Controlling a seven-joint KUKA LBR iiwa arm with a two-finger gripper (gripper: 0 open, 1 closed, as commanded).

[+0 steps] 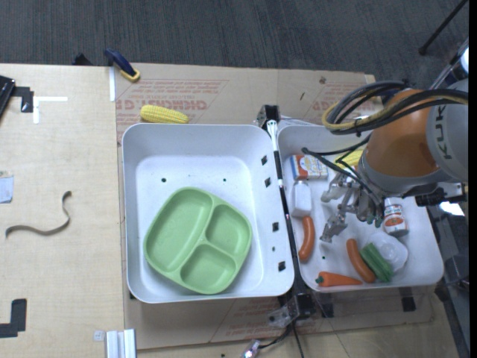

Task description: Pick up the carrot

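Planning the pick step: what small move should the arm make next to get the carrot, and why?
Probably shift the gripper toward the bin's near edge and lower it: the carrot lies flat by the right bin's front wall, apart from the gripper, with two sausages beside it.
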